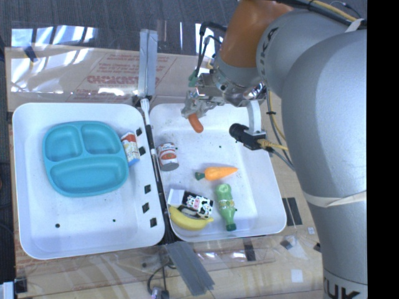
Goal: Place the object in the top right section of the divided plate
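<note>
Gripping looked marginal: we saw the gripper [194,109] with jaws clamped on only the upper end of the sausage [197,124], which hung below them. We judged it could slip before reaching the divided plate [84,157].

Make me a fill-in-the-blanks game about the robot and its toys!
1. The divided plate in the left bin is coloured ____.
2. The small sausage hangs between the gripper jaws over the ____ bin.
3. The toy carrot lies just above the green ____.
4. The yellow ____ lies at the right bin's bottom edge.

Missing words: blue; right; bottle; banana
</note>
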You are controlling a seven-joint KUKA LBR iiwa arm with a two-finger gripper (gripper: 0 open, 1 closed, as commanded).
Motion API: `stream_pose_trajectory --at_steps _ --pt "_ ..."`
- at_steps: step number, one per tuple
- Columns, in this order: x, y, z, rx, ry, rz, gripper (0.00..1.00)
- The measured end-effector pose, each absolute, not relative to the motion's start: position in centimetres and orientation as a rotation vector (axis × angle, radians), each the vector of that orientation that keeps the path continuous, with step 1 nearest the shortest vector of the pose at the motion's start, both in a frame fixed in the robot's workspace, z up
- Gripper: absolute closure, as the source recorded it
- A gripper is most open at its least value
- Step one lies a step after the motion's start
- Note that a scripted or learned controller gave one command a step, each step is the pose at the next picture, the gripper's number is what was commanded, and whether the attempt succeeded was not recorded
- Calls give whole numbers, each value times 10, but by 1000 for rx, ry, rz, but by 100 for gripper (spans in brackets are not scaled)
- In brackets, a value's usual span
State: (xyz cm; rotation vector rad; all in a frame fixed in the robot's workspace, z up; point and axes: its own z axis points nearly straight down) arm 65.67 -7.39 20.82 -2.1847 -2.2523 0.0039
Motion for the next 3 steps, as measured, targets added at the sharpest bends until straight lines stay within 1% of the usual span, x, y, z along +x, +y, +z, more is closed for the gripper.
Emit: stream_pose_trajectory --at_steps 1,2,3 --pt "656 -8 192 -2182 -2255 5 100" --pt "656 52 192 -1754 -2601 6 100" --pt "656 52 192 -1755 -2601 5 0"
